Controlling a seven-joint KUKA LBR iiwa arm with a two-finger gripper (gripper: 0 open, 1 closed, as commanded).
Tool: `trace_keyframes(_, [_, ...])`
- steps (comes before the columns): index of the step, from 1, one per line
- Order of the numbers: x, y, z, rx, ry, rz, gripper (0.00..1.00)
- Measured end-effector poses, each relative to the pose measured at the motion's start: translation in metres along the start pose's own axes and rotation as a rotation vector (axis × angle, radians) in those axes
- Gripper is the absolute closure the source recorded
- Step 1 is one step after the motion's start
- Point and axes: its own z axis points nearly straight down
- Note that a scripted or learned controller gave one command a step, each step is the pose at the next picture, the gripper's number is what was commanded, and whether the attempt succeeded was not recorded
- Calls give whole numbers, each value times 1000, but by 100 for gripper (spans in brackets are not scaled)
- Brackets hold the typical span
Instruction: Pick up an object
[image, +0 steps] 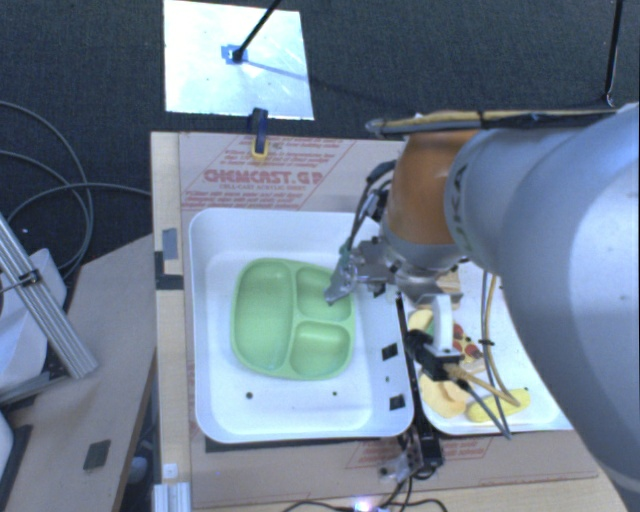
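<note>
Hovering jaws (340, 285) at green tray (285, 325) edge; grip possibly hidden.

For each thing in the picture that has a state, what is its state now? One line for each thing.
Green divided plate: lying flat in the left bin, right way up, nothing in its compartments.
Gripper: low over the plate's right rim; whether it grips the plate cannot be told.
Right bin: holds several yellow pieces, partly hidden by the arm.
</note>
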Motion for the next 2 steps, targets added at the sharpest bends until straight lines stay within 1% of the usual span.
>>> trace_keyframes(1, [36,41,-58,-3,-1,6,0])
trace_keyframes(2, [0,17,3,13,-6,17,0])
